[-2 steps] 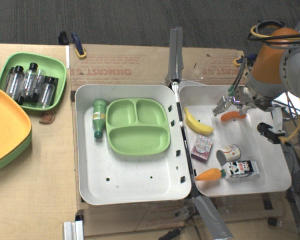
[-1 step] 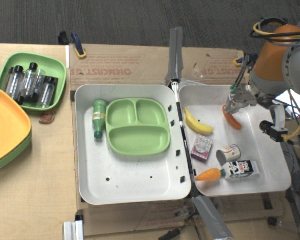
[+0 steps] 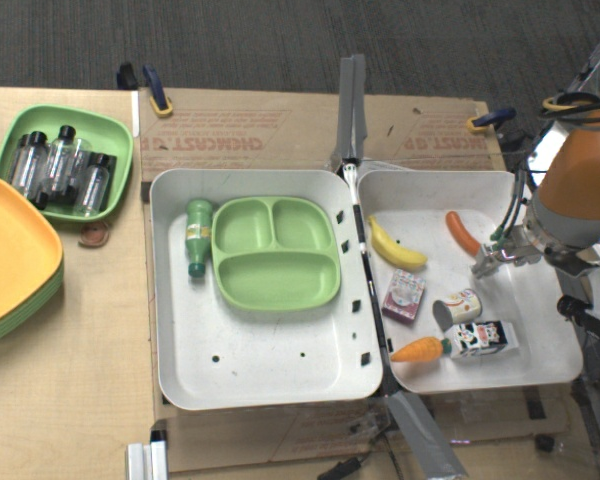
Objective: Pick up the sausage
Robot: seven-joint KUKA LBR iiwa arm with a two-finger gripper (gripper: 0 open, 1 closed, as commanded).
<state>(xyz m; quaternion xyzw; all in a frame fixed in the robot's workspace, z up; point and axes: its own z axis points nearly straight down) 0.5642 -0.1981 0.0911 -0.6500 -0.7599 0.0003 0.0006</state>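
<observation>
A rounded orange band (image 3: 582,173) is seen above the wrist, with a grey housing (image 3: 570,230) beneath it. Black cabling (image 3: 518,193) is routed alongside. The gripper (image 3: 488,260) is finished in bare grey metal.

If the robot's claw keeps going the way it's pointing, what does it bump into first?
Probably the sausage. The gripper reaches in from the right and points left over the right bin, and its tip sits just beside the sausage's lower end. How high it hangs is hard to judge, so it might pass over it.
</observation>
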